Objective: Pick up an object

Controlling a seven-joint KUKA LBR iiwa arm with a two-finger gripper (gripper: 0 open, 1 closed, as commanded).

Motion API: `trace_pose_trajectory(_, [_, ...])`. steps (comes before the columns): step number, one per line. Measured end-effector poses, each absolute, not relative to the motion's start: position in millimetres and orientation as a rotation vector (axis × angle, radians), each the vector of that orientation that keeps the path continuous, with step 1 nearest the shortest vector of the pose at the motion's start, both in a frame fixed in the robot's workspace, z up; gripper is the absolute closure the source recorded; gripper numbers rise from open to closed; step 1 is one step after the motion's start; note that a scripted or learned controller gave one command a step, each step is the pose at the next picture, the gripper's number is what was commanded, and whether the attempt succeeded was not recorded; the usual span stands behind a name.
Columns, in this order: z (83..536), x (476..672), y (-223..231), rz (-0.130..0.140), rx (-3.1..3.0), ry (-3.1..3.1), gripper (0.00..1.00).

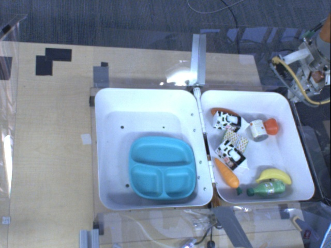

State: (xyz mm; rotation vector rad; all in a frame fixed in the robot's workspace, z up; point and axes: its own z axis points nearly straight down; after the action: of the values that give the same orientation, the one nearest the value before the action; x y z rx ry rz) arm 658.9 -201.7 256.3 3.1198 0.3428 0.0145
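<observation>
Over the worktop's [57,154] far right edge, outside both bins, the arm's tool [310,79] sits partly cropped; whether it is apart or together I cannot tell. Inside the right bin [297,138] lie a carrot [226,173], banana [274,176], green bottle [266,189], a small can [257,130] and what may be two cow-patterned cartons [227,121]. A blue divided tray [162,167] fills the left bin [111,138].
</observation>
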Motion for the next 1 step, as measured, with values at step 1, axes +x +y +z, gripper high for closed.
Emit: trace_pose_trajectory(1, [237.9,660.9,-165.1,0.006,3.113,0.421,1.00])
